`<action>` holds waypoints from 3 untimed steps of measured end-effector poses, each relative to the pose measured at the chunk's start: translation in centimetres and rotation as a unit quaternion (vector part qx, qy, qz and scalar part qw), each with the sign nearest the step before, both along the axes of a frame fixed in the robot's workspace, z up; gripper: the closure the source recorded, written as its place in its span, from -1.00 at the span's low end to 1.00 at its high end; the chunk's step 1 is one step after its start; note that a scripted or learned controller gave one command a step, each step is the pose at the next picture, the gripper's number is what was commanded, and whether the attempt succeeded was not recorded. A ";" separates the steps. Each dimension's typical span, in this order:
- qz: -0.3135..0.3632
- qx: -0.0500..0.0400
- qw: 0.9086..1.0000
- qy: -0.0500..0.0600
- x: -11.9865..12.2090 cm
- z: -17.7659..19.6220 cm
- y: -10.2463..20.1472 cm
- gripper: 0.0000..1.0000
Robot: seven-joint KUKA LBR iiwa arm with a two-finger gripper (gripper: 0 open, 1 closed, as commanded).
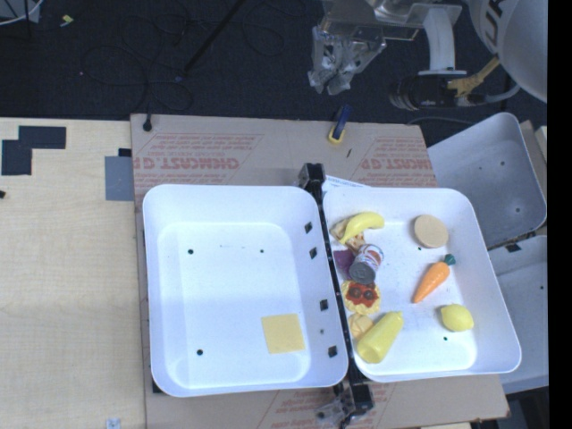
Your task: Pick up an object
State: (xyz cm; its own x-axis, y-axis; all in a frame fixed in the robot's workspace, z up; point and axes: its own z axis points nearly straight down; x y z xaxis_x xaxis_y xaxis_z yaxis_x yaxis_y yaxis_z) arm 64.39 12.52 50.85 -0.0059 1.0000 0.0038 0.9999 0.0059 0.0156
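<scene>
My gripper (332,77) hangs high over the dark floor behind the bench, well back from both bins, with nothing visibly in it. The right bin (487,266) holds a banana (357,225), a tan round disc (430,231), a carrot (432,281), a lemon (457,317), a small can (366,262), a red and yellow packet (361,295), a yellow squash-shaped piece (380,338) and a purple piece (343,262). Most of these crowd against the bin's left wall. A flat yellow square (283,333) lies alone in the left bin (161,284).
Both bins rest on a cardboard sheet (223,155) on the wooden bench. A small blue and yellow item (339,125) lies on the cardboard's back edge. A black clip strip (323,266) joins the bins. A grey metal plate (487,172) stands to the right.
</scene>
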 end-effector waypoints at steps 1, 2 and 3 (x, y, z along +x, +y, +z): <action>-0.001 -0.004 1.000 0.019 -1.8 -20.7 2.2 1.00; -0.001 -0.003 1.000 0.015 -1.8 -29.1 7.7 1.00; -0.001 -0.002 1.000 0.010 0.0 -31.5 11.9 1.00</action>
